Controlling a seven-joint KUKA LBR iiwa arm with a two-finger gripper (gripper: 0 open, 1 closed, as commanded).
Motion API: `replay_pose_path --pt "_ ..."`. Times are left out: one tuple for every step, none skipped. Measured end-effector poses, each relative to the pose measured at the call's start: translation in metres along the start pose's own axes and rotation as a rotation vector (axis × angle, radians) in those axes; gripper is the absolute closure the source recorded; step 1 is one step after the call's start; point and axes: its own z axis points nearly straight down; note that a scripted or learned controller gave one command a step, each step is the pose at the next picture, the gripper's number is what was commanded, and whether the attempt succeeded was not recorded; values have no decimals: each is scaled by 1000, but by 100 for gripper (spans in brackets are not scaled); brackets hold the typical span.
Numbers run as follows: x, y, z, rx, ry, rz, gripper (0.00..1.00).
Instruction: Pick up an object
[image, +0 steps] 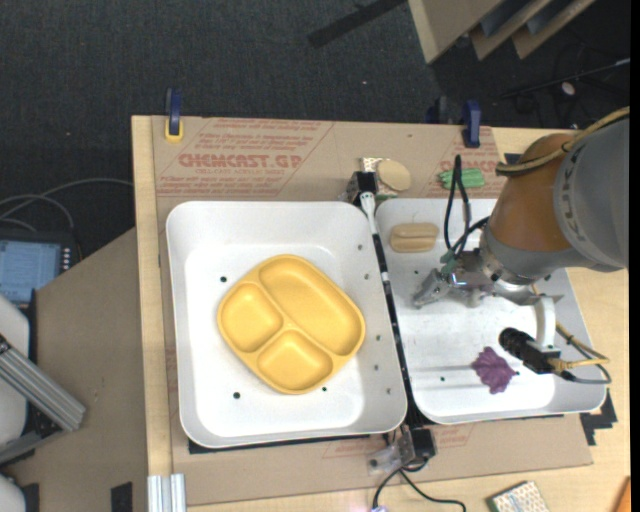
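Starting on the left: the left bin has just the yellow divided plate in it, sitting flat and turned a bit on the diagonal. You can see all three compartments, nothing covers it. There's bare white floor all round the plate, most of it along the bin's top and left walls, so you've got plenty of room there.

Up past the seam between the bins, a round tan thing sits on the bench outside both bins. I honestly can't make out what it is.

In the right bin, a tan roll-shaped piece lies close to the top wall, near the left corner. Tight spot, with a wall on two sides.

The gripper is low over the bin's left-middle, below the tan piece and apart from it. From up here it's a grey metal tangle, and I can't tell whether it's open or closed. I don't see anything in it.

The purple lump is down by the bottom wall, well apart from the gripper, and its shape is hard to read. There's open floor to its left.

A green thing lies on the bench above the right bin, with a cable crossing in front of it. The arm covers the bin's upper right corner and part of its right side, so you can't see what's under there.
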Motion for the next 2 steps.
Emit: replay_pose_path --pt "0 4 0 -8 -2 -2 0" --pt "0 4 0 -8 -2 -2 0"
